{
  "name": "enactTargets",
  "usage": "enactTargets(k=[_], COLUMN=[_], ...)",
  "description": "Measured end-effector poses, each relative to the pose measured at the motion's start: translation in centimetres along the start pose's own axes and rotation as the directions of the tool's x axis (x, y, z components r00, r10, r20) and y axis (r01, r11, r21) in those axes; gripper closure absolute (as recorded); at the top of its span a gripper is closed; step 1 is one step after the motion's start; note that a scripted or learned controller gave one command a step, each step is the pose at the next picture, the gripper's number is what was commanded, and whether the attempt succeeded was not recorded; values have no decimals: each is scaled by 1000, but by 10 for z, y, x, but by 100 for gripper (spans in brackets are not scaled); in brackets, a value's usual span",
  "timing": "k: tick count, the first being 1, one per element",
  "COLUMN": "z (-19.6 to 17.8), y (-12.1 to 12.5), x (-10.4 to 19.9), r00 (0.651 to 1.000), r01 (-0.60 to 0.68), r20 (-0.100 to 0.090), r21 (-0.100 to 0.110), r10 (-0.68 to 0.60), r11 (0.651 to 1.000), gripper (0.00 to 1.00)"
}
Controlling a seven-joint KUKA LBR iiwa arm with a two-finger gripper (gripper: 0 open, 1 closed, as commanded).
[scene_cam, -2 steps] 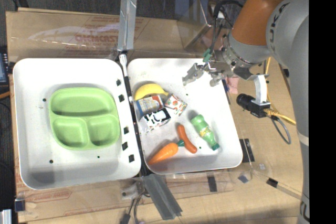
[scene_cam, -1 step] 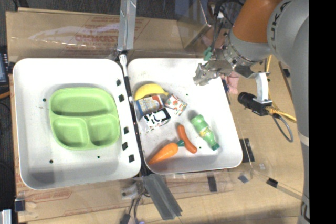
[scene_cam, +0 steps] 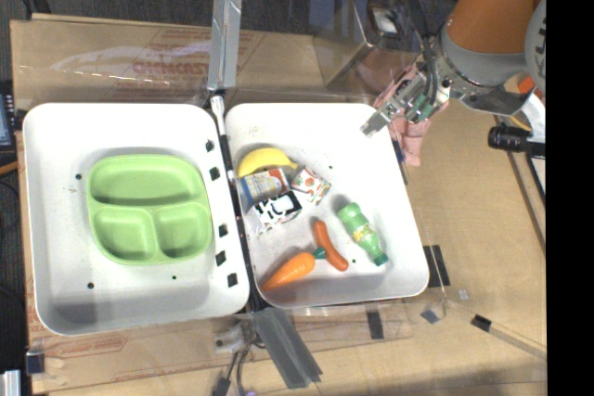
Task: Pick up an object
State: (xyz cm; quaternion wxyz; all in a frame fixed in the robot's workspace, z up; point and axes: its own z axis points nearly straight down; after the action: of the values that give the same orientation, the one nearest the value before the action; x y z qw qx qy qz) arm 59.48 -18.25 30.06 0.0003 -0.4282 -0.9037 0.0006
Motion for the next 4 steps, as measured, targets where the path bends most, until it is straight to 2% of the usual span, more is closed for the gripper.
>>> enactTargets(k=[1, 2, 4], z=[-44, -142, -160], y=[31, 12, 15], x=[-42, -46, -50], r00=[783, 245, 240], r01=[622, 970, 971], r20=[4, 4, 9], r21=[-1, 1, 2], r10=[-622, -970, -971], r11=[783, 245, 240], gripper=[100, 100, 100])
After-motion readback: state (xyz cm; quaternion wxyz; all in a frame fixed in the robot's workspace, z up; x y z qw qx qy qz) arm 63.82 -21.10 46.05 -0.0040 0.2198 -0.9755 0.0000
